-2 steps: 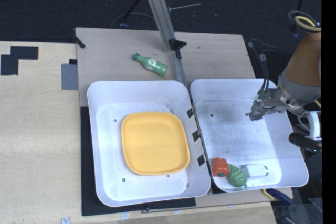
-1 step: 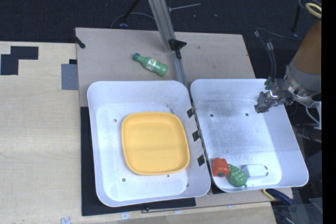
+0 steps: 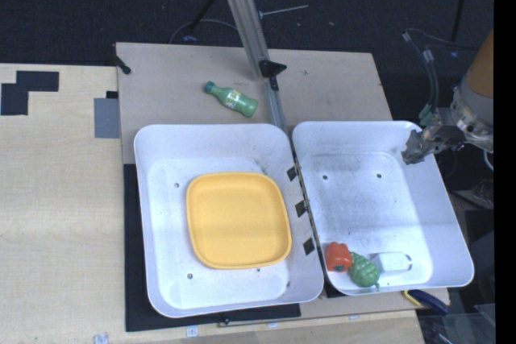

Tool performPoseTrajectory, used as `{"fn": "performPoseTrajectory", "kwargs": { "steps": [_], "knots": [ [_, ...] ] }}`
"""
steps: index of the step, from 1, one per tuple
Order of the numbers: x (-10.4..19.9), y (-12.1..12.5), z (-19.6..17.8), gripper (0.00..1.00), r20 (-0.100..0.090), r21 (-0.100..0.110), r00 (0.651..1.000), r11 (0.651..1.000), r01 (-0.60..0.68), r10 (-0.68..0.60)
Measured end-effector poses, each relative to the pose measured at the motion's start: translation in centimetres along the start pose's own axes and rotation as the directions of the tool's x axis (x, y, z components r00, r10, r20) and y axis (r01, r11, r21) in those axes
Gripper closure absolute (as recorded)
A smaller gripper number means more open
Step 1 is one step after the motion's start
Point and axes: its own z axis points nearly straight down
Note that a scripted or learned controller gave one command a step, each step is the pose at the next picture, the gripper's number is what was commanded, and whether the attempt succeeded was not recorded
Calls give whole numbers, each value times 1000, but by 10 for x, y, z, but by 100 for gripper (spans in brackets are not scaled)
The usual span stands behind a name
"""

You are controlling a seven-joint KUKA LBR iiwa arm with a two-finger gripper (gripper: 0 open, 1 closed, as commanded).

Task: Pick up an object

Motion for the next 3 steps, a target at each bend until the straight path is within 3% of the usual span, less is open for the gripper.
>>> {"fn": "performPoseTrajectory", "kwargs": {
  "steps": [2, 3],
  "knots": [
    [99, -25, 6, 100, -2, 4, 1000, 1000, 3, -3],
    [150, -49, 5, 100, -2, 5, 1000, 1000, 4, -4]
  ]
}}
